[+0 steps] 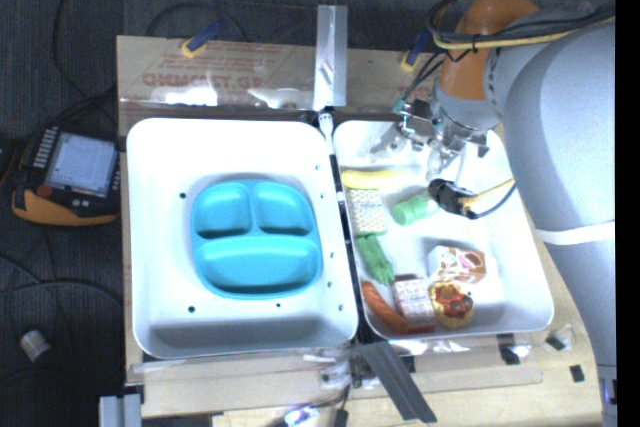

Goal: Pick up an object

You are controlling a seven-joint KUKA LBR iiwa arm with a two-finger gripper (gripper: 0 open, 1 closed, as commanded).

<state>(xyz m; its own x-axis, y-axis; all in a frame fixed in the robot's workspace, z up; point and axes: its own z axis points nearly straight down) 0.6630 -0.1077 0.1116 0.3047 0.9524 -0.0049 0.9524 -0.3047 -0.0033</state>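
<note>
Green cylinder (411,209) lies lengthwise left-right below the gripper (436,147).

You've got a turquoise tray (256,237) in a white bin (160,155), an orange carrot (383,309), and a green cylinder (410,210).

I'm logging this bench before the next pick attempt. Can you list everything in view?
bins: two, white, side by side on the bench
divided plate: one, blue, in the left bin
toy foods: several in the right bin, including a yellow banana, a green piece, a green vegetable, an orange carrot and a red-and-white carton
handheld controller: one, orange and black, left of the bins
arm: one, grey with orange band, from the right
gripper: one, over the right bin's far end
</note>
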